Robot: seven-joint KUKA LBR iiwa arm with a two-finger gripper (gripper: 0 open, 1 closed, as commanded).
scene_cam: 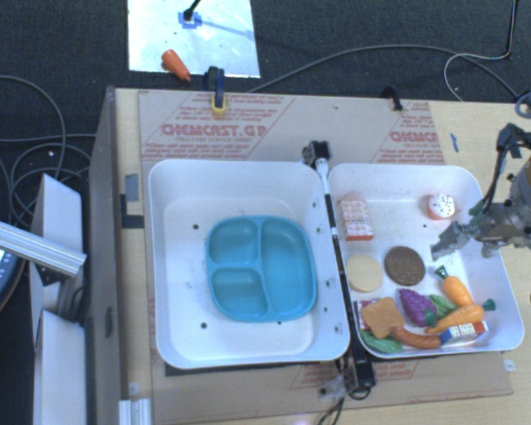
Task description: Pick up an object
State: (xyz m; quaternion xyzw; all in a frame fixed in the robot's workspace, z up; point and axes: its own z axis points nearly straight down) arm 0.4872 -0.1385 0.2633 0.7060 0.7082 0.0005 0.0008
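The gripper (449,240) hangs over the right bin (478,184), near its right wall, with the arm coming in from the right; it sits above bare bin floor between the round white item (441,205) and the carrot (457,289). How far its fingers stand apart I cannot tell, and nothing is visibly held between them. The candidates for picking all lie in this bin: a small red-and-white box (355,219), a pale round disc (365,273), a brown round disc (404,265), a purple bunch of grapes (416,307), and a crowded heap of play food along the near edge. The left bin (177,202) carries a blue divided plate (260,266) (not a likely target). This looks like the approach step, before any grasp. The next move calls for settling on one object, centring over it and descending; the carrot or brown disc sit nearest, though the heap's crowding could foul a clean closure.
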